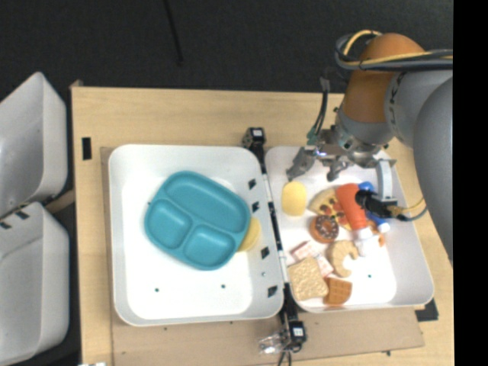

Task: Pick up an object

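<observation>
My gripper hangs over the back left corner of the right bin, its fingers spread open with nothing between them. Just in front of it lies a yellow lemon-like toy. To its right are a red-orange cylinder, a chocolate doughnut and a small white and red bottle. Nearer the front lie a tan bitten biscuit, a square toast piece and an orange cracker.
The left bin holds a teal divided plate with a yellow item poking out from under its right edge. A black clip sits at the back where the bins meet. The arm's orange band rises behind the right bin.
</observation>
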Robot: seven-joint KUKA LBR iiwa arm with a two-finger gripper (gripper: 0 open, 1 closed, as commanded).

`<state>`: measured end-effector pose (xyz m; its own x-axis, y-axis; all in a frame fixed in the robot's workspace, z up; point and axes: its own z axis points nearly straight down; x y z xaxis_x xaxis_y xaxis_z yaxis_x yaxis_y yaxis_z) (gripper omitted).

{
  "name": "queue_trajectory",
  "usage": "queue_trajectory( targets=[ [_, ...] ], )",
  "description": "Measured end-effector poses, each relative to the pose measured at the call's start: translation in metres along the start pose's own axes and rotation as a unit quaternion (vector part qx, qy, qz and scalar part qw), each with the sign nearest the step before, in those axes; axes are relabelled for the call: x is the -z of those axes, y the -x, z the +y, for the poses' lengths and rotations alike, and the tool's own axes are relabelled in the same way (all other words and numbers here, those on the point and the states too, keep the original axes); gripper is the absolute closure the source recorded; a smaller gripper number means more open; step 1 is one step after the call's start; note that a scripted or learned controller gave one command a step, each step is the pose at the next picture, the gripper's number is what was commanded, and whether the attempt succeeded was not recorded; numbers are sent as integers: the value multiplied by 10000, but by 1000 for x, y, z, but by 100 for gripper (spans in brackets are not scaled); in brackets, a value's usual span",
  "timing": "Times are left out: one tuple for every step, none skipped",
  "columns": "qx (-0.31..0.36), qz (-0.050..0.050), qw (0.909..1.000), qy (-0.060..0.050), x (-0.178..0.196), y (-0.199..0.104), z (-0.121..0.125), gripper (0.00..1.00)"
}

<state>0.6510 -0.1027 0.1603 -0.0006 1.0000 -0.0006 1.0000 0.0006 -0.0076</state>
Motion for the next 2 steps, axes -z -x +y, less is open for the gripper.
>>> queue_trajectory(
  targets=[
    [-12,-2,10000,4,-55,1,-1,0],
    [-27,2,10000,21,-43,2,1,100]
  ],
)
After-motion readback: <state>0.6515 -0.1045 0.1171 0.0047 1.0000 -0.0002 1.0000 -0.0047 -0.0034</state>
